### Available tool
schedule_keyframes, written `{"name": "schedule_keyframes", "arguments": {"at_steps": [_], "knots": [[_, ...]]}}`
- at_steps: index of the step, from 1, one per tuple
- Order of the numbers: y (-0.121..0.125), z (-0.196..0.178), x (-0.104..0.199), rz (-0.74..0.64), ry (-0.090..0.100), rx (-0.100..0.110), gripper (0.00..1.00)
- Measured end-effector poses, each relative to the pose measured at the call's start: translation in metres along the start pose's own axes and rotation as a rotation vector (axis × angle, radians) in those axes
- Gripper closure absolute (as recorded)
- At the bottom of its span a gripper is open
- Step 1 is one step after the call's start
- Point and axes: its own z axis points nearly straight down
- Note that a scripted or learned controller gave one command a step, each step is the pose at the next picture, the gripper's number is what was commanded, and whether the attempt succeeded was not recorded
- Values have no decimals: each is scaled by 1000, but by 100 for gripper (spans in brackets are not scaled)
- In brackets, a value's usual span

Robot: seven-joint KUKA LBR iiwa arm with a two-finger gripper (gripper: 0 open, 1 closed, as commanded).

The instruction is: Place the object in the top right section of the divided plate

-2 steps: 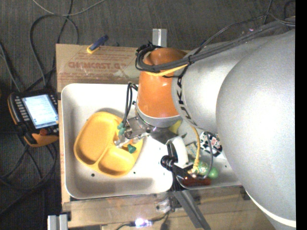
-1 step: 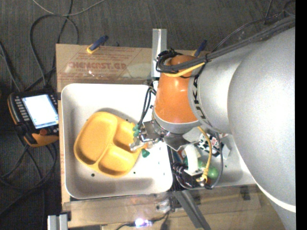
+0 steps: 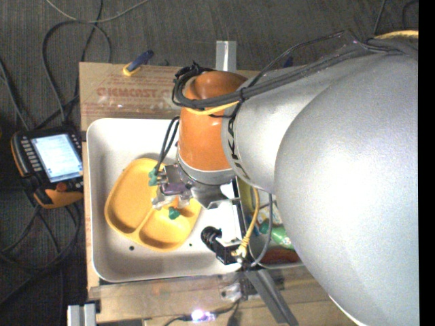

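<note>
Plate of yellow plastic, divided into sections, lies tilted in the left white bin, toward the bin's lower middle. The gripper hangs directly above the plate's right-hand part, below the orange band of the grey arm, which fills the right half of the camera view. Small green-tipped fittings and a purplish piece show at the gripper, but whether it is wide, narrow or holding anything cannot be told from this angle. The object to be placed cannot be made out. A handheld pendant with a lit screen lies on the floor left of the table. Black cables trail across the carpet above it.
</note>
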Motion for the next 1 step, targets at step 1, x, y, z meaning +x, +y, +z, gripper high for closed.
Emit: {"name": "schedule_keyframes", "arguments": {"at_steps": [1], "knots": [[-19, 10, -44, 43, -2, 0, 100]]}}
